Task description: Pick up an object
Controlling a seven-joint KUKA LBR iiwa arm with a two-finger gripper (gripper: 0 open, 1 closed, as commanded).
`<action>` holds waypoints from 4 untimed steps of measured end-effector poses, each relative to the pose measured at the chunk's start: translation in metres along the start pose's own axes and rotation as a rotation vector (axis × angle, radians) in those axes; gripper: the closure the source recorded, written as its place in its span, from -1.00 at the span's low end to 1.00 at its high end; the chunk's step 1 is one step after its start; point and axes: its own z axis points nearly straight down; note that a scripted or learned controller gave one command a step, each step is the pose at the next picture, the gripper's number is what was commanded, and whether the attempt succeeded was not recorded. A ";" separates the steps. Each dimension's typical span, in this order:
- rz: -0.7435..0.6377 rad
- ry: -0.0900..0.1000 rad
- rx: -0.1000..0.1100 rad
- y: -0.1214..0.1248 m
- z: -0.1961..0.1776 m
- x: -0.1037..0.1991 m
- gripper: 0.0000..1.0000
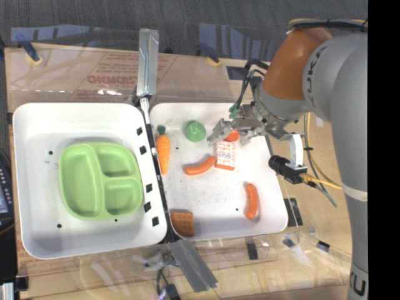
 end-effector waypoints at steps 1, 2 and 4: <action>0.162 0.001 0.002 0.002 0.034 -0.008 -1.00; 0.049 -0.004 -0.016 0.023 0.108 0.009 -1.00; 0.079 -0.005 -0.018 -0.023 0.101 0.012 1.00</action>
